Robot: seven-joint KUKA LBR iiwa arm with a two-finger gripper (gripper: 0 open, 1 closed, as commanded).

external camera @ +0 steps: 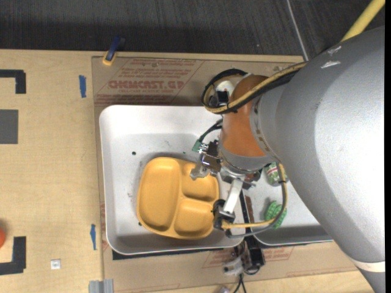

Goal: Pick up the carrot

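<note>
I see the gripper (208, 163) over the right edge of the yellow plate (160, 194) in the left bin (122, 139). I cannot tell if it is open or gripping anything.

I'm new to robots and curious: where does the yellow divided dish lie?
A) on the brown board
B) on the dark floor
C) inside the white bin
C: the yellow dish lies within the rim of the white bin, on its floor.
</note>
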